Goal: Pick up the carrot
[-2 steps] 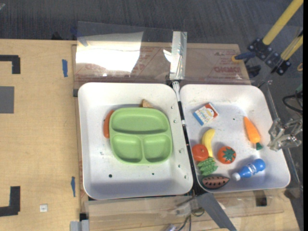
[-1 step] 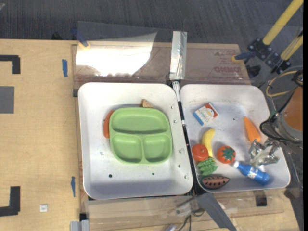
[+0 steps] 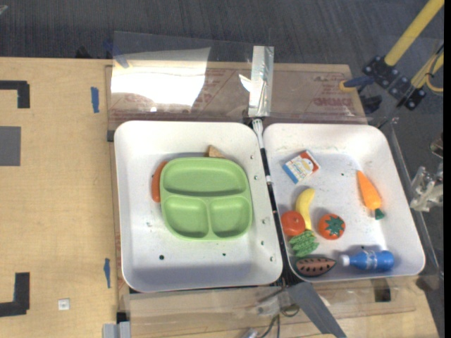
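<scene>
The toy carrot lies in the right bin, just beside the gripper, whose state cannot be told. It is probably light, rigid, slick plastic, best pinched across its thick orange middle.

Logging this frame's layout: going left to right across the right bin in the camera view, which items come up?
Red tomato → yellow banana → strawberry → carrot nearest the right wall. The small carton, green piece, brown slice and blue bottle overlap these in left-right position, so I leave them out.
</scene>
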Robot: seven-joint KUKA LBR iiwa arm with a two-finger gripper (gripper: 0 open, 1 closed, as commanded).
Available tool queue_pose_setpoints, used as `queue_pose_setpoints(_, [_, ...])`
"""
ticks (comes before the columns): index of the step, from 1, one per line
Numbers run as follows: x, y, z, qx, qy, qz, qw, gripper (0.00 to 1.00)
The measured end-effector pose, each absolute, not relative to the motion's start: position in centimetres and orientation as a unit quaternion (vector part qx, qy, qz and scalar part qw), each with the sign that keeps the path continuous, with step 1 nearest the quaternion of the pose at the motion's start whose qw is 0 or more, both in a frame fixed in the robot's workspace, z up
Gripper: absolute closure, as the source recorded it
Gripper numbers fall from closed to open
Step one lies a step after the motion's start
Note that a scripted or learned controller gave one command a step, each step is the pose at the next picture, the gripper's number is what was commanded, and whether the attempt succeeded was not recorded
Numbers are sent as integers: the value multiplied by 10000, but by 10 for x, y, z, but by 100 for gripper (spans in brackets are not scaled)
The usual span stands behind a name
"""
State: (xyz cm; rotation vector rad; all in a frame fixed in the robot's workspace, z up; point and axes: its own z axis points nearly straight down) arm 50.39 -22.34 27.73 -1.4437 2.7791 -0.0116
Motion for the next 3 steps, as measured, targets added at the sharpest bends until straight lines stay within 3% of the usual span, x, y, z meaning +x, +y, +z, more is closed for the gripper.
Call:
queue_pose_setpoints(1, [481, -222, 172, -5854, 8108, 11, 16, 100])
queue_pose_setpoints(3, [487, -219, 195, -5838, 8119, -35, 88, 100])
